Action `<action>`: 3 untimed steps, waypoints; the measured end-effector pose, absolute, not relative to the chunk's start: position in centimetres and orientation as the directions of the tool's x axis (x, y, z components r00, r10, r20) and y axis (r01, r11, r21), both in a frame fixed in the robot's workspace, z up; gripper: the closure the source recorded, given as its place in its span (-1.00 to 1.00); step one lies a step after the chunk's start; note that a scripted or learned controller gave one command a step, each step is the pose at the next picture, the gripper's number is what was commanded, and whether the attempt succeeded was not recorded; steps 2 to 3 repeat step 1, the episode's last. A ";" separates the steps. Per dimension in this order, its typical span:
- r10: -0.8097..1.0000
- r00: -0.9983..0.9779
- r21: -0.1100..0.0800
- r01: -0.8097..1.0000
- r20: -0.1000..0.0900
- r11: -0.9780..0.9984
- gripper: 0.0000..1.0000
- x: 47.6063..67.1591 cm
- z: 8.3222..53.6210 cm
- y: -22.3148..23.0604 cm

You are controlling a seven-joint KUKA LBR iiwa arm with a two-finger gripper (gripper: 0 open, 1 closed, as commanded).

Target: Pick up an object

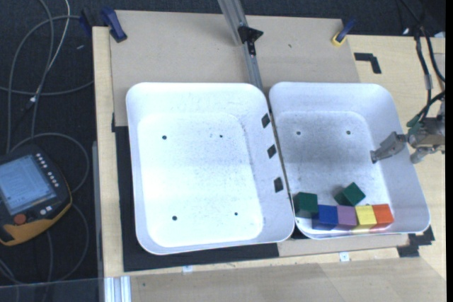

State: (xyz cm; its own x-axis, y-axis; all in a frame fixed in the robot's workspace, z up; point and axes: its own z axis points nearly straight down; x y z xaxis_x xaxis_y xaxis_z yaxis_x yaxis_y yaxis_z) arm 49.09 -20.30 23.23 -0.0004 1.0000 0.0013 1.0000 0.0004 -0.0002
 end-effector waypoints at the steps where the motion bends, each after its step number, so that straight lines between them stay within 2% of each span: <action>1: 1.000 -0.003 -0.008 1.000 0.005 0.003 -1.00 50.6 9.5 -14.7; 3: 1.000 -0.003 -0.008 1.000 0.005 0.003 -1.00 50.6 9.5 -14.7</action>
